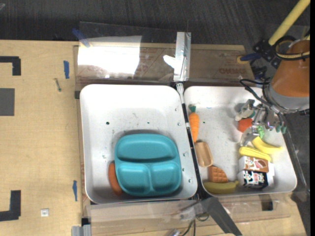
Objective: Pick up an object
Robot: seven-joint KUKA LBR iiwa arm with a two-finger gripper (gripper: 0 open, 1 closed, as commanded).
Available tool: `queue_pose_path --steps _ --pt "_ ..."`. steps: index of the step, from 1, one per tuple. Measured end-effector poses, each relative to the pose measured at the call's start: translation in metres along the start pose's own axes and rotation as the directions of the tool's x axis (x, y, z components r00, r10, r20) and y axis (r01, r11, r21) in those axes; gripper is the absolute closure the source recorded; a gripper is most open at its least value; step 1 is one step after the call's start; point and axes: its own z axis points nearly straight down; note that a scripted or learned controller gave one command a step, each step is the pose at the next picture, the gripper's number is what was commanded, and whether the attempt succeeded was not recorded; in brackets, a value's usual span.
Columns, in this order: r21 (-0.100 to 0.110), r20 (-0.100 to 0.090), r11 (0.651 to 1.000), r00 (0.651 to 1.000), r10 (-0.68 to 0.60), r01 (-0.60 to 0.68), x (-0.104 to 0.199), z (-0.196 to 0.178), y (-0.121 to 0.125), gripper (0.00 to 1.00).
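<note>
From the overhead camera I take the right bin (216, 95) as my landmark. The gripper (260, 123) hangs low over its right half, near the far wall, with the arm (290, 77) behind it. Just under the gripper lies a small red-orange piece (244, 125), and bananas (261, 148) sit just nearer the bin's front. I cannot tell whether the fingers are apart or together; the metal there is too cluttered to read.

Along the bin's left wall lies a carrot (194, 124), with a bread piece (203, 154) below it. A milk carton (255, 171) stands at the front right corner.

I judge nothing lifted yet: the grasp and the raise both remain. The red-orange piece looks the likeliest target.
</note>
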Motion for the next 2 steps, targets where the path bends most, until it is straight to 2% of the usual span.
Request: queue_pose_path --steps 1,2 --pt "-0.001 0.003 0.989 0.989 0.146 -0.146 0.027 0.022 -0.029 0.0" --pt "-0.007 0.039 0.984 0.983 0.177 -0.177 0.078 0.015 0.013 0.0"
